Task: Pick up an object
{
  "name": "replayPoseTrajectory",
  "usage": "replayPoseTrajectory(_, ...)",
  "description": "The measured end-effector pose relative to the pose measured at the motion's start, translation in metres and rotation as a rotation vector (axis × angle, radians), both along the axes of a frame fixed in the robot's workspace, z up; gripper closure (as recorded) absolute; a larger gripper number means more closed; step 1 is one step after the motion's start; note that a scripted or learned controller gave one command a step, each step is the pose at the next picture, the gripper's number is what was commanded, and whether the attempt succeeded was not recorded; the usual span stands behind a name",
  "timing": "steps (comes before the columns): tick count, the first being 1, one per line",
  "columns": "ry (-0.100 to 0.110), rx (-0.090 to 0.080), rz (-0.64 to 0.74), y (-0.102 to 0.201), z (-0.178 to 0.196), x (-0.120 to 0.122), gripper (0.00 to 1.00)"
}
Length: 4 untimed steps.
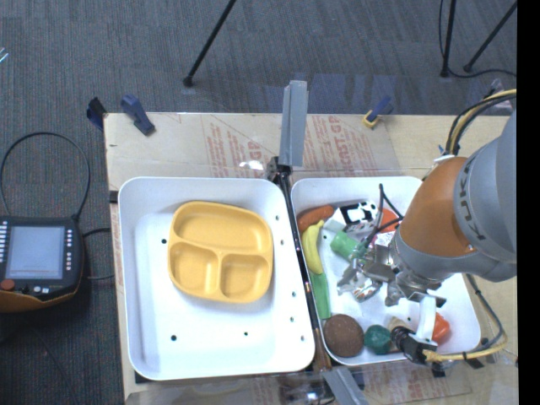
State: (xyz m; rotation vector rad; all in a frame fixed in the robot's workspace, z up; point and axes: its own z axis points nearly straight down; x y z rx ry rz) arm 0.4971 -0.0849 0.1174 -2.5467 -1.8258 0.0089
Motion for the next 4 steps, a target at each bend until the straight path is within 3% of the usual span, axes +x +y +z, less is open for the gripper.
replayPoseTrajectory(1,-0.002,-0.003,-0.121,-0.032,0.003,0.057,0.0)
replayPoseTrajectory(2,-0.001,0.002,0.3,-0.03,-0.033,0.036,0.0)
replayPoseTrajectory(3,0.005,0.005,0.295,-0.031,-0.024,0.034,1.0)
replayPoseTrajectory(4,-0.014,-0.001,0.261,0.043,0.153,0.054,1.0)
